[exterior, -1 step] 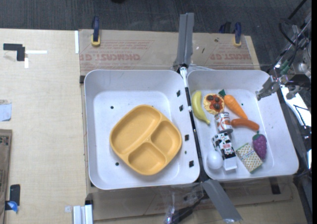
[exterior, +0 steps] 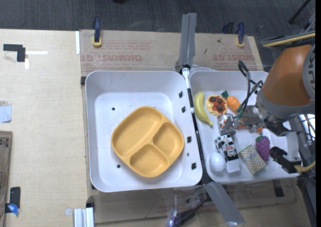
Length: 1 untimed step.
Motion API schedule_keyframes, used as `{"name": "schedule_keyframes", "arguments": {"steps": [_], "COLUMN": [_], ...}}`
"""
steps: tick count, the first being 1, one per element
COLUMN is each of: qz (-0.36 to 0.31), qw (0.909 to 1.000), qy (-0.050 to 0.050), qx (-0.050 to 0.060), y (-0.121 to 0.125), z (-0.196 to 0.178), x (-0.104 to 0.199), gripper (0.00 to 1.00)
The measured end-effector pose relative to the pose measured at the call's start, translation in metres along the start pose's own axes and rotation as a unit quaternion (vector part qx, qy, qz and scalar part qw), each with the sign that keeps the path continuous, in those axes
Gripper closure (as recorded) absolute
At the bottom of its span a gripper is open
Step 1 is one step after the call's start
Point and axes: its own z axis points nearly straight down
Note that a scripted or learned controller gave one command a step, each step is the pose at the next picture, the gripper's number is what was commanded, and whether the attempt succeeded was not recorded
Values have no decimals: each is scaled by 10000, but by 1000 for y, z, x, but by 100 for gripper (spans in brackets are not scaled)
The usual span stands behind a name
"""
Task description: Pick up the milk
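Note:
The milk [exterior: 228,151] is a small white carton with black cow patches. It lies in the right bin [exterior: 203,76], near the bin's front, with its long side pointing front to back. My gripper [exterior: 226,124] hangs just behind the carton's far end, reaching in from the right under the grey wrist and orange band. From this angle nothing shows between it and the milk, and the carton rests on the bin floor.
Around the milk lie a white egg [exterior: 217,162], a patterned box [exterior: 252,159] and purple grapes [exterior: 263,145]. A banana [exterior: 201,108], a pizza slice [exterior: 216,103] and an orange piece [exterior: 233,103] sit further back. The left bin [exterior: 100,120] holds a yellow divided plate [exterior: 147,141].

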Motion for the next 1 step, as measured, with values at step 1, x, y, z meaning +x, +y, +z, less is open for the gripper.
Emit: {"name": "schedule_keyframes", "arguments": {"steps": [1], "qz": [-922], "qw": [9957], "qy": [-2], "qx": [-8], "y": [35], "z": [64], "x": [-4], "gripper": [0]}}
